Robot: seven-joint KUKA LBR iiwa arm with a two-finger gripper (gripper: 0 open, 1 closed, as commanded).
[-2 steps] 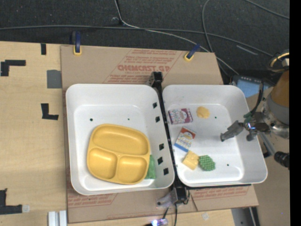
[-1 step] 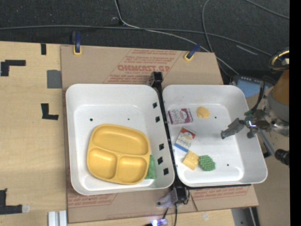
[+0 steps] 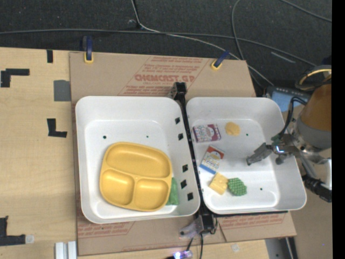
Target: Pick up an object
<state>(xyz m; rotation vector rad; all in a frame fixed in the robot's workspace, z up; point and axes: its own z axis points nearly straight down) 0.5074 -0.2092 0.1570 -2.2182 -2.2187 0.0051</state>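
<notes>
Several small objects lie in the right bin (image 3: 269,110). A pink and white packet (image 3: 206,132) and a small yellow round piece (image 3: 232,128) lie toward the back. A red and white packet (image 3: 212,159) sits in the middle. A yellow wedge (image 3: 218,183) and a green broccoli-like piece (image 3: 236,186) touch at the front. My gripper (image 3: 259,155) hangs low over the right side of this bin, right of the red and white packet and apart from every object. Nothing is seen in it.
The left bin (image 3: 91,109) holds a yellow divided tray (image 3: 136,175) with a green item (image 3: 173,193) wedged at its right edge. A black divider clip line (image 3: 186,144) runs between the bins. Cables trail across the dark backdrop behind the bench.
</notes>
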